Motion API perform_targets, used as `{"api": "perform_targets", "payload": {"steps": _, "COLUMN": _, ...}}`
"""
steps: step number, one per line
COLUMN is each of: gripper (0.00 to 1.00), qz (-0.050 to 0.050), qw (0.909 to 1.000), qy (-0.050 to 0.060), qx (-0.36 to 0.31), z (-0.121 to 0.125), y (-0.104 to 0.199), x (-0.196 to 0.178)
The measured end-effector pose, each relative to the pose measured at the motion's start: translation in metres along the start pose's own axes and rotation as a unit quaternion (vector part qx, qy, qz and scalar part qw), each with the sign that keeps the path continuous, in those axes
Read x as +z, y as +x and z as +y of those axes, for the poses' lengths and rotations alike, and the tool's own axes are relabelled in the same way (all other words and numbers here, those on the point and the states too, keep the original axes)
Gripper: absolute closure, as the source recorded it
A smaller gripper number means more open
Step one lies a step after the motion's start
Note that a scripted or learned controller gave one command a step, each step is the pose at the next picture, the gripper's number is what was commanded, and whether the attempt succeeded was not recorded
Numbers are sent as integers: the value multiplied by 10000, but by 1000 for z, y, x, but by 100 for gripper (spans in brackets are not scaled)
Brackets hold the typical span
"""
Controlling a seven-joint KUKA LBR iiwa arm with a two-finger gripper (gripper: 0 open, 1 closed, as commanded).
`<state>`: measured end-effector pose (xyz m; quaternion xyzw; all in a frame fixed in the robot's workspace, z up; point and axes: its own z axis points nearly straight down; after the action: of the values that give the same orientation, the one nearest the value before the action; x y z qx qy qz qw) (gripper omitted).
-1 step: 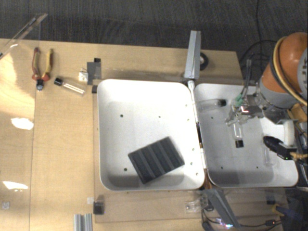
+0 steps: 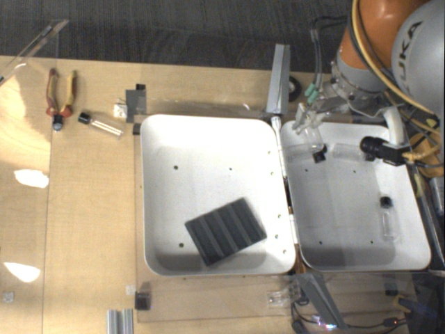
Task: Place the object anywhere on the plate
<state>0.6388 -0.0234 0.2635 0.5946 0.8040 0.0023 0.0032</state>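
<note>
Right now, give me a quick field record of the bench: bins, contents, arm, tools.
left bin: holds a dark ribbed pad, lying flat near the front edge
right bin: a small dark piece toward the right side
arm: reaches in over the back of the right bin
gripper: low over the right bin's back left corner; finger state unclear
bench outside bins: red-handled pliers at far left
plate: not identifiable

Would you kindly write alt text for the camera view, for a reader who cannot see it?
The arm reaches in from the right, its claw over the far-left corner of the right bin. A dark ridged rectangular object lies tilted in the left bin. Pliers rest on the bench at far left.
</note>
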Motion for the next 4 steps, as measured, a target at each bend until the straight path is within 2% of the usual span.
{"api": "perform_targets", "payload": {"steps": 1, "gripper": 100, "qz": 10, "qw": 9992, "qy": 12, "qx": -404, "z": 65, "y": 107, "x": -4}}
{"api": "perform_targets", "payload": {"steps": 2, "gripper": 100, "qz": 11, "qw": 9997, "qy": 42, "qx": 223, "z": 79, "y": 169, "x": 72}}
{"api": "perform_targets", "payload": {"steps": 3, "gripper": 100, "qz": 11, "qw": 10000, "qy": 24, "qx": 14, "z": 91, "y": 233, "x": 58}}
{"api": "perform_targets", "payload": {"steps": 4, "gripper": 100, "qz": 15, "qw": 9956, "qy": 30, "qx": -941, "z": 95, "y": 232, "x": 106}}
